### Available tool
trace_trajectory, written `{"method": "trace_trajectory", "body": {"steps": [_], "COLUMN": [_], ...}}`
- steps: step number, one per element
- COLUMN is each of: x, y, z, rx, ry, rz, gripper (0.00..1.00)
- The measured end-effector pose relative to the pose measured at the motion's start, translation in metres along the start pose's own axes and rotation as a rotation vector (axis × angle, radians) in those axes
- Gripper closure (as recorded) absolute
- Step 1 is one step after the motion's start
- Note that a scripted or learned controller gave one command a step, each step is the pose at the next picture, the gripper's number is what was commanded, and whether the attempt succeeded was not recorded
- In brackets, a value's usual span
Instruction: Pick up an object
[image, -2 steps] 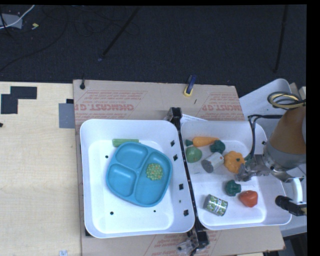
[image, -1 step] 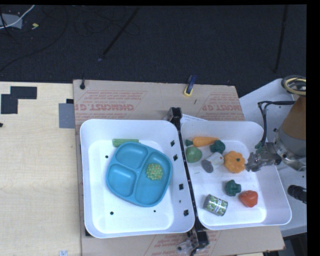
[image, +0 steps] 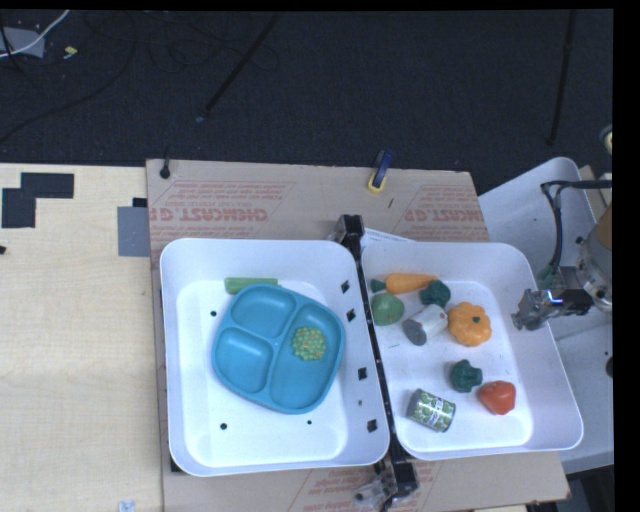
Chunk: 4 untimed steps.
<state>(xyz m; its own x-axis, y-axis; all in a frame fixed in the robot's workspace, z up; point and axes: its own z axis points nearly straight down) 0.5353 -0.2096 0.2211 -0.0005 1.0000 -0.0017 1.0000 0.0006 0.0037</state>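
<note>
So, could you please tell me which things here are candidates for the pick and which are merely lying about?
For the pick:
gripper, at the right bin's edge
carrot
orange pumpkin
red pepper
green can
grey cylinder
dark green pieces

Lying about:
blue divided plate in the left bin
peas on it
yellow clamp

Desk (image: 70, 330): pale wood surface, black and grey patches near its far-left corner. Brown cardboard sheet (image: 300, 205) with red print lies flat on it. Two white bins rest on the cardboard, touching: right bin (image: 545, 330) just beside the tool (image: 530, 305), left bin (image: 190, 400) beyond it, away from the tool.
</note>
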Motion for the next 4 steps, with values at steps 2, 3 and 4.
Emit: {"method": "trace_trajectory", "body": {"steps": [2,3,4], "x": [0.043,0.097,0.142], "y": [0.021,0.046,0.059], "z": [-0.015,-0.002,-0.013], "rx": [0.005,0.006,0.005], "ry": [0.003,0.003,0.003], "rz": [-0.004,-0.004,-0.004], "gripper": [1.0,1.0,1.0]}}
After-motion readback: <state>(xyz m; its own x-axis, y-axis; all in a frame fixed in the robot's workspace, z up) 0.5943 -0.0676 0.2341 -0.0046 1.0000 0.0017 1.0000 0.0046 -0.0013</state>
